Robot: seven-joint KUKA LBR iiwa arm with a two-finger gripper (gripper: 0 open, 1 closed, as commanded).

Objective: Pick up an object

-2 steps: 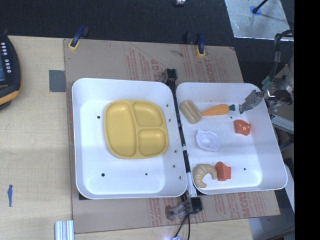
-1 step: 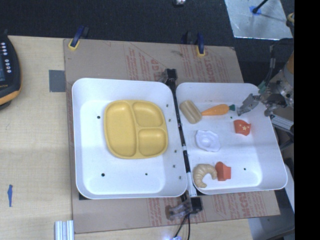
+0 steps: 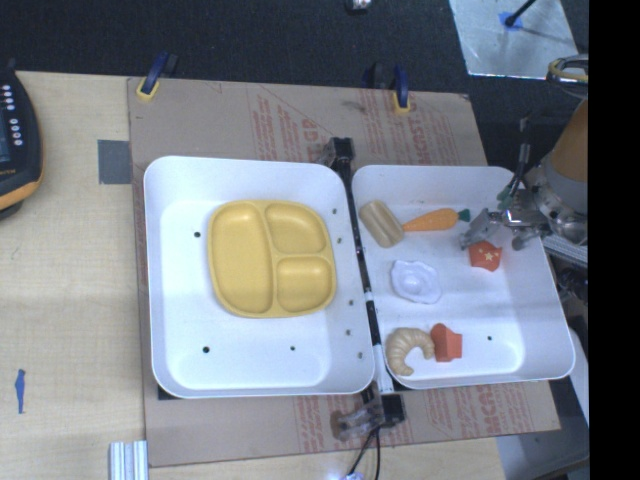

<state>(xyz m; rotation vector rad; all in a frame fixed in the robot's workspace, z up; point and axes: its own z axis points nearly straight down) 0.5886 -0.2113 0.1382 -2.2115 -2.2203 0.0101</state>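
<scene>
A: Two bins on the table (image 3: 80, 298), and I'm looking at the right bin (image 3: 520, 343) first. The claw (image 3: 492, 226) is hanging over its far right part, coming in from the right.

B: Is it holding anything?

A: I can't tell whether it's spread or closed; the tip is a dark blur from here. I'm seeing nothing gripped in it.

B: Which object is it going for?

A: I'm guessing the small red piece (image 3: 485, 257), lying on the bin floor just beside and below the claw tip, maybe touching it. The toy carrot (image 3: 432, 221) is lying just to the left of the claw, pointing towards the bread roll (image 3: 381, 223).

B: How is the red piece going to handle?

A: It's looking like light, stiff plastic play food, probably slick. I'd be pinching it across its flat sides, square on, or it's likely squirting out.

B: What else are you logging?

A: A white lump (image 3: 414, 280) mid-bin, a croissant (image 3: 408, 349) touching an orange-red chunk (image 3: 447, 343) at the near side. The left bin (image 3: 170, 358) is carrying a yellow divided plate (image 3: 270, 257).
</scene>
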